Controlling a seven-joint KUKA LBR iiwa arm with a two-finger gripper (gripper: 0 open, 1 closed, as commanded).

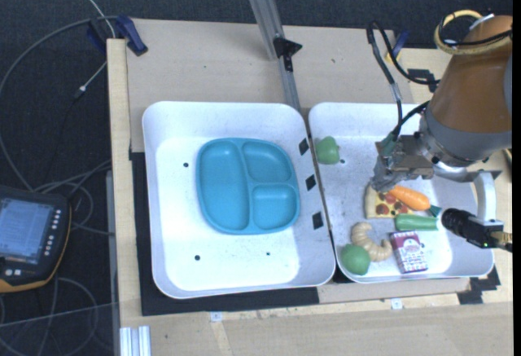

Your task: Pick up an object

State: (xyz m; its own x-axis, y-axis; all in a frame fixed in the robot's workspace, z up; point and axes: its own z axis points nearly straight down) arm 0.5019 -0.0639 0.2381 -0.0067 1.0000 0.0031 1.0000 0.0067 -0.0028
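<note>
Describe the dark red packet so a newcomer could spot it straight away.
Start at the right bin, the one the arm reaches into, and go to its near right corner. The packet lies flat there, just below the green pepper. It is the only boxy, dark red thing among rounded toy foods.

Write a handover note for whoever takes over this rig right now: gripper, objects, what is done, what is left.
Gripper: low in the right bin, over the pizza slice; nothing visibly held.
Right bin holds: orange carrot, green vegetable, maroon packet, beige curved piece, green round fruit, another green fruit by the divider.
Left bin: blue divided plate.
Done: approach only.
Left: grasp and lift an object.
</note>
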